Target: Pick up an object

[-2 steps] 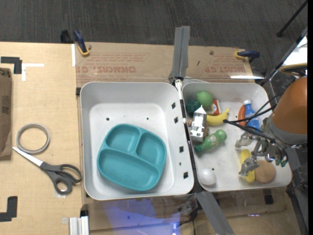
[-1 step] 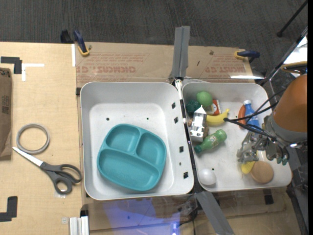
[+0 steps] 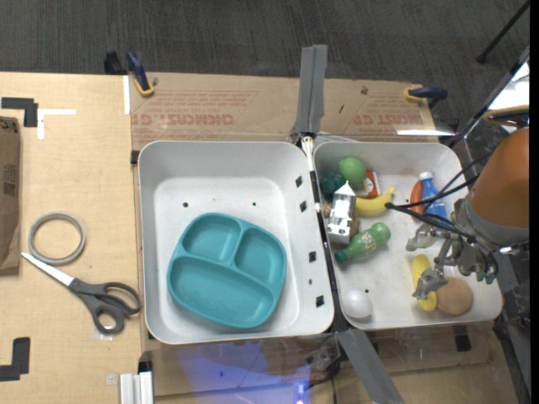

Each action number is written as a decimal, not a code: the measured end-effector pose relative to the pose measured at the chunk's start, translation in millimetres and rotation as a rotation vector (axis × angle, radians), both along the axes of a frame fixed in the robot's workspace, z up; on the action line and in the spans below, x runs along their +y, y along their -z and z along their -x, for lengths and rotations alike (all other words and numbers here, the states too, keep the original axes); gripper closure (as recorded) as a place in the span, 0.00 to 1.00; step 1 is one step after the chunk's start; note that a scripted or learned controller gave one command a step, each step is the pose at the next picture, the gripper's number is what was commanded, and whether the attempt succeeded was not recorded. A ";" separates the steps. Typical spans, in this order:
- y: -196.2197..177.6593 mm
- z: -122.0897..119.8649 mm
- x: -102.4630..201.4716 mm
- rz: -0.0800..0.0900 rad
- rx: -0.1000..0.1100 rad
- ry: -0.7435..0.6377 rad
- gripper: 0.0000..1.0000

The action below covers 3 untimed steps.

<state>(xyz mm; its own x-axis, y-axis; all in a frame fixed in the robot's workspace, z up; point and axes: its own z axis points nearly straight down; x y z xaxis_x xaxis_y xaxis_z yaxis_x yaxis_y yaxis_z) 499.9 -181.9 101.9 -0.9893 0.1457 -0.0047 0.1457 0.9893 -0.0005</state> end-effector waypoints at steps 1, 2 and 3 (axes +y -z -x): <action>10.0 4.6 -19.5 0.000 0.003 -0.033 0.00; 10.0 -2.4 21.3 -0.002 0.003 -0.060 0.00; 0.3 -4.1 21.5 0.000 -0.001 -0.062 1.00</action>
